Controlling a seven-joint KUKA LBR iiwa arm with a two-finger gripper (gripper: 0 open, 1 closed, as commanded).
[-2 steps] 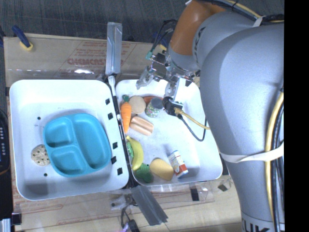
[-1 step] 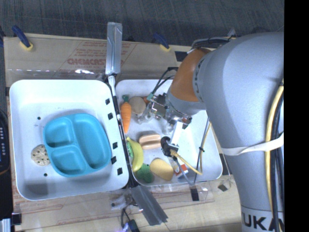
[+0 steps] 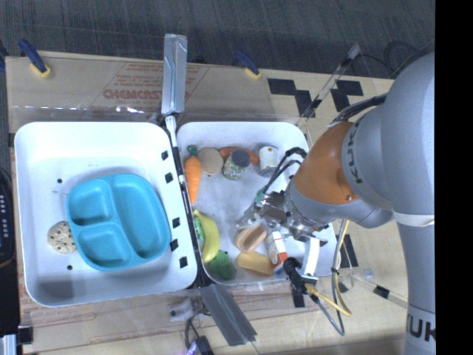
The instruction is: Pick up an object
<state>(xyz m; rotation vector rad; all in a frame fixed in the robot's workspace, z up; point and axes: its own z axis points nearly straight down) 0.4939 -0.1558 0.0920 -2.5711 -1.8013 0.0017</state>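
Note:
My gripper [image 3: 260, 226] hangs low over the front of the right bin [image 3: 222, 133], its wrist and orange band covering the bin's right side. Directly under it lies a tan bread-like piece [image 3: 250, 238], with a yellow block [image 3: 256, 262] in front and a small red and white bottle [image 3: 277, 248] to the right. A banana [image 3: 210, 237] and a green item [image 3: 222, 266] lie along the bin's left front. At the back sit a carrot [image 3: 193, 177], a beige round item [image 3: 210, 160], a dark-lidded jar [image 3: 236, 164] and a white cup [image 3: 268, 156].
The left bin [image 3: 44, 143] holds a blue divided plate [image 3: 117, 219] and a cookie [image 3: 62, 237]. A metal clamp [image 3: 174, 72] stands at the back between the bins, another [image 3: 222, 313] at the front. Cables [image 3: 332, 305] trail by the right bin's front corner.

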